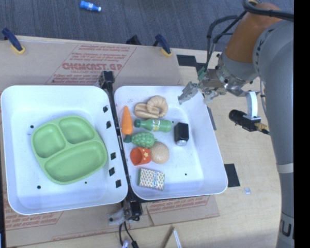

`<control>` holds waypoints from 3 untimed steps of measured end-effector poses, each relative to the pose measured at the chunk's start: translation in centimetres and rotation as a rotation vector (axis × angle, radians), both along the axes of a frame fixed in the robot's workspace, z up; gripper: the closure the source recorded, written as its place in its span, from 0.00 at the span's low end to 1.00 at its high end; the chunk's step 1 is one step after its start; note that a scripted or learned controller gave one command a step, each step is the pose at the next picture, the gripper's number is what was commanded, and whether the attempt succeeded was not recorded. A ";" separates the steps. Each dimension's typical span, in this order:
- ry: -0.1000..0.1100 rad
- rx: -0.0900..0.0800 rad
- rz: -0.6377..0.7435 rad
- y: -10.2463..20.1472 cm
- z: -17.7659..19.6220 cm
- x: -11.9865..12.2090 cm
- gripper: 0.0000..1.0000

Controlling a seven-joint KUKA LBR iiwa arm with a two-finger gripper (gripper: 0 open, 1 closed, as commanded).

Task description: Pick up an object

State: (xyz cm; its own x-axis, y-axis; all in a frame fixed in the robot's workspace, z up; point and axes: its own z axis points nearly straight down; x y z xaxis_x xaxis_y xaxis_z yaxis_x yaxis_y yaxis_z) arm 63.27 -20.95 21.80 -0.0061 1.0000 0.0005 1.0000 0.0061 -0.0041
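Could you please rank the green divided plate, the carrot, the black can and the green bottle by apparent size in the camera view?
1. green divided plate, by far the largest
2. green bottle
3. carrot, close to the bottle, so that order is unsure
4. black can

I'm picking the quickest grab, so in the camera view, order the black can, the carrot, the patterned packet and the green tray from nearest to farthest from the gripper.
From the gripper, above the right bin's upper right corner:
1. Black can, right side of the right bin.
2. Carrot, by the right bin's left wall.
3. Patterned packet, near the right bin's front edge.
4. Green tray, in the left bin.
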 end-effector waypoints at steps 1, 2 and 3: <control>0.001 0.001 0.001 3.9 -10.3 2.3 0.00; 0.002 0.001 0.001 8.7 -12.7 -6.9 0.00; -0.002 -0.006 -0.002 10.9 -12.5 -2.9 0.00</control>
State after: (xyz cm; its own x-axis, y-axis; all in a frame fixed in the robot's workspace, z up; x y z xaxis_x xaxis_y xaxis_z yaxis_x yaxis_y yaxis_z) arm 60.42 -10.03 9.28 -0.0043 1.0000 -0.0050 1.0000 0.0043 -0.0020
